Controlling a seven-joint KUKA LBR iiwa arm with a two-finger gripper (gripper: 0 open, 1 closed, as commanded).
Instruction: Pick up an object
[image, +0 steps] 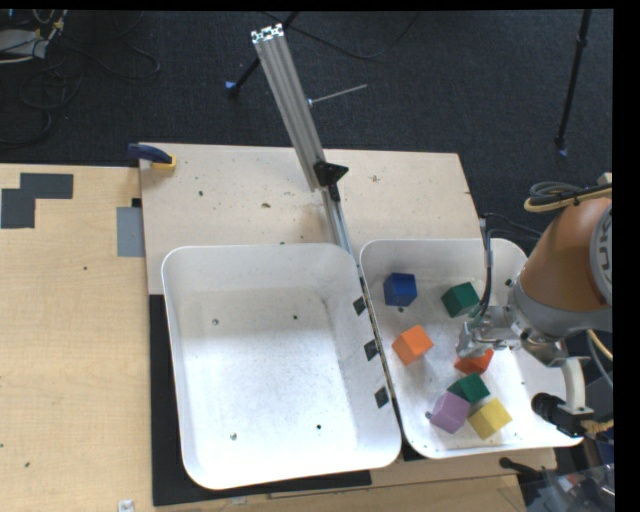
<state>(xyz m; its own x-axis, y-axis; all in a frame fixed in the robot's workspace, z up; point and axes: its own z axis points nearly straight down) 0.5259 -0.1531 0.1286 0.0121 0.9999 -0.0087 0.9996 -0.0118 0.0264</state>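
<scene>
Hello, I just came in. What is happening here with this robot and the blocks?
A grey and orange robot arm reaches from the right into the right bin. Its gripper is low over a red block. Blue, orange, purple, yellow and two green blocks lie around it. Nothing looks lifted yet.

I see open floor across the left shallow white bin (200, 290); the right white bin (425, 445) is crowded with small coloured blocks (412, 343).

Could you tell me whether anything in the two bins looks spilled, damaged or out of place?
Nothing stands out. The blocks all lie loose inside the right bin, with the gripper low over a red-orange block.
</scene>
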